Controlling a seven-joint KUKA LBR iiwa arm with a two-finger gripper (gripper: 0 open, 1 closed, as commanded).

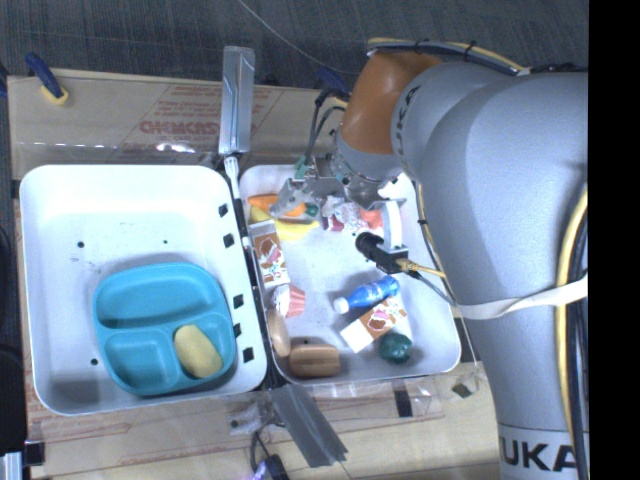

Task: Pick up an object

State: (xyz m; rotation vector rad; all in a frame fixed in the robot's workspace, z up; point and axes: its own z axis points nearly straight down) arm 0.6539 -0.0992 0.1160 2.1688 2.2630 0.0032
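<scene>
The arm reaches in over the right bin (445,353), and its end effector (305,196) sits low at the far-left corner of that bin, right over a small heap of things: a yellow, banana-like piece (293,230) with an orange bit (262,208) just beside it. Whether the end effector is open or closed I cannot tell, because the wrist and its cables cover that spot, and nothing can be seen clearly gripped. My judgement is that the pick is at the reaching or closing stage, with nothing lifted yet; the grasp and the lift are left to do. The likeliest target is the yellow piece under the tool, though that is a guess. Around it the right bin is crowded: a blue bottle (368,295) lies near the middle, a printed packet (378,325) touches it below, a dark green ball (397,347) sits near the front edge, a brown block (312,359) lies at the front, and a small carton (267,256) stands against the left wall. The corner walls and the close neighbours could hamper a clean grip. The left bin (45,268) holds a blue divided tray (150,313) with a potato (198,351) in one compartment, well apart from the arm.
</scene>
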